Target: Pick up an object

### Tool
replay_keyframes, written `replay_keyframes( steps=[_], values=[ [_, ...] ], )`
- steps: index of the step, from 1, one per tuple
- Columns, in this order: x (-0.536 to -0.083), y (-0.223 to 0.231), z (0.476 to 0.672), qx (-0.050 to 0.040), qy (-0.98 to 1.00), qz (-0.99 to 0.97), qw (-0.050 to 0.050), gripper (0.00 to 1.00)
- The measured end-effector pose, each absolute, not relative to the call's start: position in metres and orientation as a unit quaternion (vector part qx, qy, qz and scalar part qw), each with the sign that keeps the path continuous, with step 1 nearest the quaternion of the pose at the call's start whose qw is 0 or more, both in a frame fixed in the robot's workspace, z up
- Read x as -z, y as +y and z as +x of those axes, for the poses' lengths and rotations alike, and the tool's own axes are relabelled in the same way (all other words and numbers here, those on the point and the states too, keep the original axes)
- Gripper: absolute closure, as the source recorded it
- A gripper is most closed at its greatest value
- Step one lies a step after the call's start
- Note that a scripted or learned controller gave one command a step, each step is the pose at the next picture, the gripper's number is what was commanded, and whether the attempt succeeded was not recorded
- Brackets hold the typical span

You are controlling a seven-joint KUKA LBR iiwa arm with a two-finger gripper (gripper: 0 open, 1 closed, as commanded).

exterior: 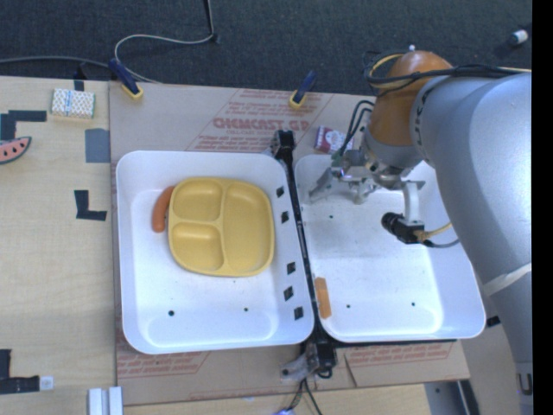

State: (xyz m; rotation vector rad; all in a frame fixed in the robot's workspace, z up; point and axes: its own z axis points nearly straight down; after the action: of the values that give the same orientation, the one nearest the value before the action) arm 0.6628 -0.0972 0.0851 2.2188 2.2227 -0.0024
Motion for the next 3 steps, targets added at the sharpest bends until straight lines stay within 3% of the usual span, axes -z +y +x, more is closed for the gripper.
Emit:
replay_keyframes(
  steps=[1, 2, 3],
  values=[
    [-0.0954, -0.0968, 0.6632, 0.0004, 0.708, 0.706, 0.001, 1.00],
    [-0.0954, -0.0969, 0.6632, 0.0004, 0.708, 0.706, 0.001, 0.00],
    [-0.1048, -0.0960, 0.6632, 0.0003, 0.708, 0.706, 0.001, 1.00]
  ],
)
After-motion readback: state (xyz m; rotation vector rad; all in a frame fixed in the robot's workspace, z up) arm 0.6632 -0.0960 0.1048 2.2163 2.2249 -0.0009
